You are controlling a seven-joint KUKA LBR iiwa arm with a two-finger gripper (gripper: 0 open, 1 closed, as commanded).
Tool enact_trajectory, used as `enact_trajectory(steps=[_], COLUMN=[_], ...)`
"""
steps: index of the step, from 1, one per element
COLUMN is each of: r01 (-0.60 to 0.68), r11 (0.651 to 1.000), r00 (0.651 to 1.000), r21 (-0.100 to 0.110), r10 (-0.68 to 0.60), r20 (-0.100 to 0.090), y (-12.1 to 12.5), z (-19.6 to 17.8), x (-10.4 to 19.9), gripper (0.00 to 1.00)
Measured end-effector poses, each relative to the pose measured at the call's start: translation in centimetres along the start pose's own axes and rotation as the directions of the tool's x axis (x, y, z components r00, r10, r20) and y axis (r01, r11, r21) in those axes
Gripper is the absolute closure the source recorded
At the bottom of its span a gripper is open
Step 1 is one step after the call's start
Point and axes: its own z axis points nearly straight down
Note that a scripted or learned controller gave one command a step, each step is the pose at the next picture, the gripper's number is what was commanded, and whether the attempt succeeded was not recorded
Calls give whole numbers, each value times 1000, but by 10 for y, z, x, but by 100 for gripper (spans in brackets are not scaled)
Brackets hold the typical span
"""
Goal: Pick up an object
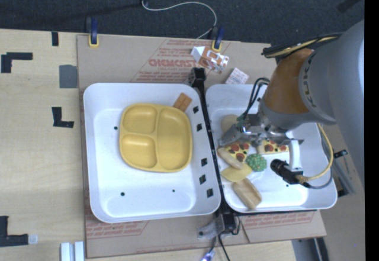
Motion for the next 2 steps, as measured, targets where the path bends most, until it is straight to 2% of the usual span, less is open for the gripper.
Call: enact_trajectory(steps=[1,2], r01=[2,2], r11=[1000,1000], r00=[1000,1000], r21=[-2,0], r10=[-2,-2], r20=[0,-1], y=[53,75], z=[1,1], x=[6,-10], gripper=[0,0])
